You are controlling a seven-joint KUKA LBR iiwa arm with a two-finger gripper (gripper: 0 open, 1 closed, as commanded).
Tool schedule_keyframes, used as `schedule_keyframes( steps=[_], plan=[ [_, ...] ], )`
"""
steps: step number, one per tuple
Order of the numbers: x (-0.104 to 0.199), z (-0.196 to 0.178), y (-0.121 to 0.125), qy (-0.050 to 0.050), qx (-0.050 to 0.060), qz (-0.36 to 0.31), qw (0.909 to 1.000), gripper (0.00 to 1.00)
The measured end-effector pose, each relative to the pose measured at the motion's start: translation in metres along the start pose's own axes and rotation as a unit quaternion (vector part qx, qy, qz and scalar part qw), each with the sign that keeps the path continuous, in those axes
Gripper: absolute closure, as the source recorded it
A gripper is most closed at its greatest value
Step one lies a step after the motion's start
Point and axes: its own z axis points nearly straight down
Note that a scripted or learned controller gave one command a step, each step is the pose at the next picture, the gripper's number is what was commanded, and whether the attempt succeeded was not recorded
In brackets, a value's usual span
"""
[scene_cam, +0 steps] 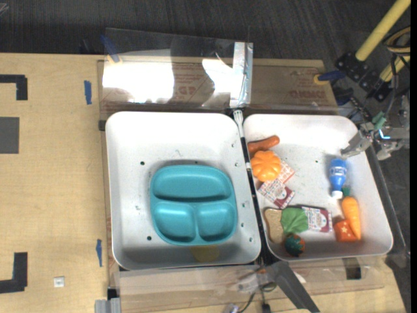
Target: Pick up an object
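At the right bin's (pixel 313 124) far right rim, the gripper (pixel 371 135) hovers; its opening cannot be told; candidate objects cluster below, blue bottle (pixel 337 175) nearest, evidently awaiting selection.

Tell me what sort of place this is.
Probably a robot lab's bin-picking test bench: two shallow white plastic bins side by side, toy foods like a small orange plastic pumpkin, and blue tape markers on the plywood bench.
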Motion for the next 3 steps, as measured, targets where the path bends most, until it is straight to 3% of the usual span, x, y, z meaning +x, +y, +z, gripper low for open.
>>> schedule_keyframes(
  steps=[1,2,3],
  plan=[
    [0.045,0.055,0.042,0.001,0.002,-0.043,0.9991,0.0],
    [0.072,0.151,0.081,-0.003,-0.01,-0.046,0.9989,0.0],
    [0.104,0.159,0.057,-0.001,-0.003,-0.026,0.9997,0.0]
  ],
)
